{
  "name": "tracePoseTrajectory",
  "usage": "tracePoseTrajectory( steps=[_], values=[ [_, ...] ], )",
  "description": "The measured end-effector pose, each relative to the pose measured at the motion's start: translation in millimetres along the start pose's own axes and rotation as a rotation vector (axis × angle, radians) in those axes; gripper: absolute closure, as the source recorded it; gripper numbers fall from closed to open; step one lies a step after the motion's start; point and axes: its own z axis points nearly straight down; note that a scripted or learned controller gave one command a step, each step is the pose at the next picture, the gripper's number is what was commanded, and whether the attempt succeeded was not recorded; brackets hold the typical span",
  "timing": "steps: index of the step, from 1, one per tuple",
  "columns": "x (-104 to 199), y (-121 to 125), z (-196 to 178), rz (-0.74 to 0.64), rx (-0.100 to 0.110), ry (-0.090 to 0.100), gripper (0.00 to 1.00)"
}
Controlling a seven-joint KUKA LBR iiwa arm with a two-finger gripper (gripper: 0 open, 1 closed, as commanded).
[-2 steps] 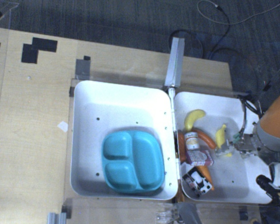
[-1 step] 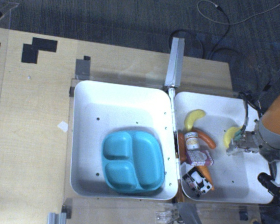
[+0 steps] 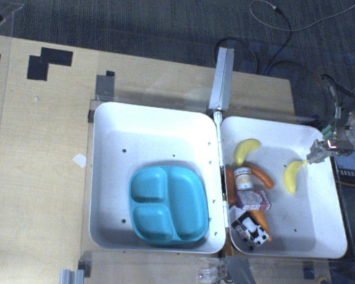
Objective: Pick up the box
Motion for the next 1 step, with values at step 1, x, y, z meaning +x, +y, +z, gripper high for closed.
tracePoseTrajectory(
  steps=[1],
  values=[
    [91.9,76.5,56.9,-0.067,0.002,0.003,1.00]
  ],
)
